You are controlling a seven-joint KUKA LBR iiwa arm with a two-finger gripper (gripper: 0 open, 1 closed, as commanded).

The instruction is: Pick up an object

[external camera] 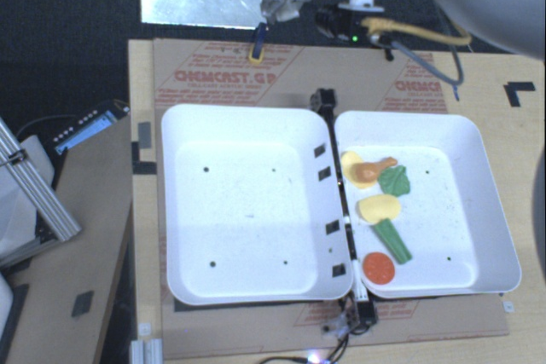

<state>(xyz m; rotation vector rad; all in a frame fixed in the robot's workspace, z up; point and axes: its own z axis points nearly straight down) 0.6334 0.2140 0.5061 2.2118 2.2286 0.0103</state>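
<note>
Tool (280,6) | opening: cannot tell (blurred) | position: above bench's far edge, touching nothing visible

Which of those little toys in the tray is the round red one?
The red disc, nearest the camera in the right bin, just below the green stick. The others are yellow, orange or green.

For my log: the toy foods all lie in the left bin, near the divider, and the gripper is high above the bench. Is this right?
Not quite. The camera view shows the toy foods in the right bin, near the divider; the gripper is high above the bench.
</note>
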